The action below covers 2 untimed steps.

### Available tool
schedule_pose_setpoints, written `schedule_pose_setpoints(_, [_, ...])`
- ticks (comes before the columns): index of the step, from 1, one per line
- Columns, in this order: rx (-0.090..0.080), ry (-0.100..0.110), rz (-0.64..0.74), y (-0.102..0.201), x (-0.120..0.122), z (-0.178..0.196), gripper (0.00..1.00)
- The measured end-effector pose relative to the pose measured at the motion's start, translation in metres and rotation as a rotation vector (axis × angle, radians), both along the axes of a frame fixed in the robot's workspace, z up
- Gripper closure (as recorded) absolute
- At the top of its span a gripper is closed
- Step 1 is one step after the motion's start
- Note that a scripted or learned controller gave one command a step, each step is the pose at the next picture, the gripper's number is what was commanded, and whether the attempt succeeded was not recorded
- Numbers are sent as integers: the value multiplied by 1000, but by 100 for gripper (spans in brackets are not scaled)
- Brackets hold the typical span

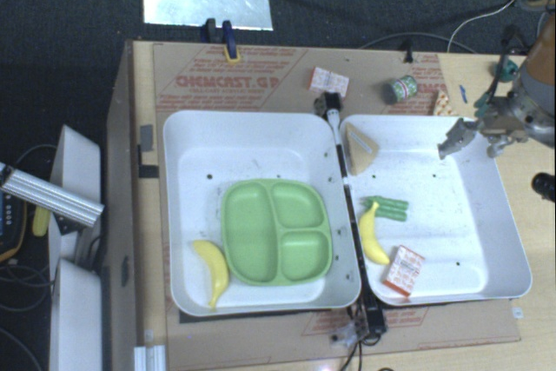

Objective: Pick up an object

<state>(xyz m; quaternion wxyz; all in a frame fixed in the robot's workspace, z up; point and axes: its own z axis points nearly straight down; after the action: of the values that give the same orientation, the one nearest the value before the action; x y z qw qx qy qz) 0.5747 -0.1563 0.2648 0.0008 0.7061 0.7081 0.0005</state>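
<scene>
Gripper (473, 137) sits at the upper right corner of the right bin (504, 213), reaching in from the right; two grey fingers (452, 141) point left and down, spread apart, nothing between them, so released. Arm (539, 82) is cut off by the frame edge, upper part out of view. Right bin contents all lie left of and below the gripper, well apart from it: a tan wedge (360, 148) in the upper left corner against the divider, a green piece (387, 208) near the middle left, a banana (373, 237) just under it, touching or overlapping its left end, and a red-and-white packet (404, 269) near the front edge, just beside the banana's tip. Nearest to the gripper is the wedge, still clearly apart. Left bin (187, 187) holds a green divided plate (276, 232) with a second banana (212, 269) at its lower left, touching the plate rim. Outside the bins on the bench: a small tin (402, 89) and a card (329, 82) behind the bins. What the green piece is can't be made out, too small; packet print unreadable. Fingertips blur against the bin wall, so whether they touch it can't be told.
</scene>
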Motion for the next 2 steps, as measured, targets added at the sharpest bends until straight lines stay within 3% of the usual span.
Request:
schedule_pose_setpoints(1, [1,2,1,52,-24,-87,0])
schedule_pose_setpoints(2, [-2,-6,-2,60,-19,-177,0])
